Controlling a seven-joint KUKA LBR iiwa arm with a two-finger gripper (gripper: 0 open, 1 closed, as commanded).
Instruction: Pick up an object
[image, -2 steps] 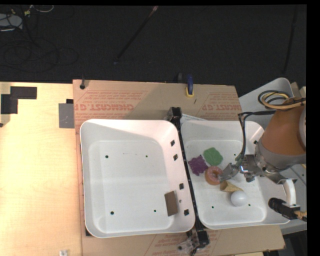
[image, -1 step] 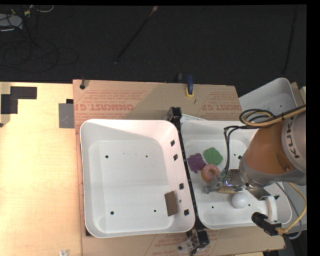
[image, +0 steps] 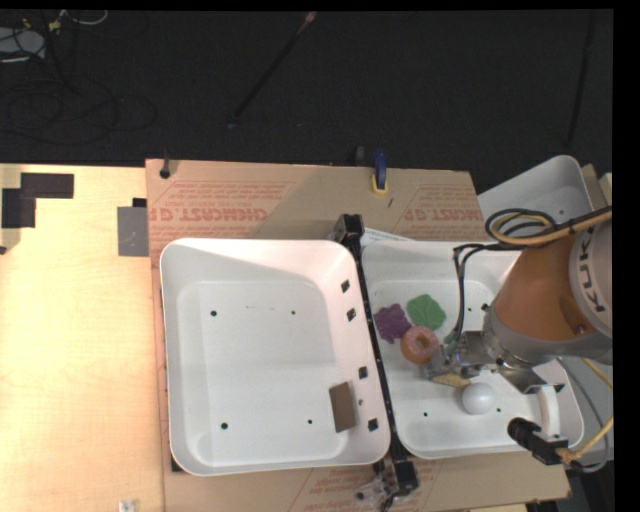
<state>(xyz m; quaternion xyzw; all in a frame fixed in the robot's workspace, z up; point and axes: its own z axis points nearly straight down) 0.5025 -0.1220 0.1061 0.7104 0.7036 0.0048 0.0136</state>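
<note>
Down in the right bin (image: 440, 440) a small huddle of objects sits near the middle of the floor: a purple knobbly lump (image: 391, 322) against the dividing edge, a green soft-looking piece (image: 426, 309) just beside it toward the back, and a pinkish-orange ring (image: 419, 345) touching the front of both. A little nearer the front, a white ball (image: 478, 398) lies apart from them on the white floor, and a thin tan scrap (image: 450, 379) lies between the ring and the ball. The gripper (image: 462, 352) hangs low over the bin just right of the ring, under the arm's orange band (image: 535, 295); whether it is open or closed on anything I cannot tell, since the wrist hides it. The left bin (image: 190, 300) holds a small brown block (image: 342, 407) near its front right corner. On the cardboard sheet (image: 300, 200) laid on the worktop (image: 70, 340), red printing reads upside down from here; the letters look like "COMCAST" but are hard to make out. The arm's grey casing shows part of "KUKA" (image: 601, 285).
</note>
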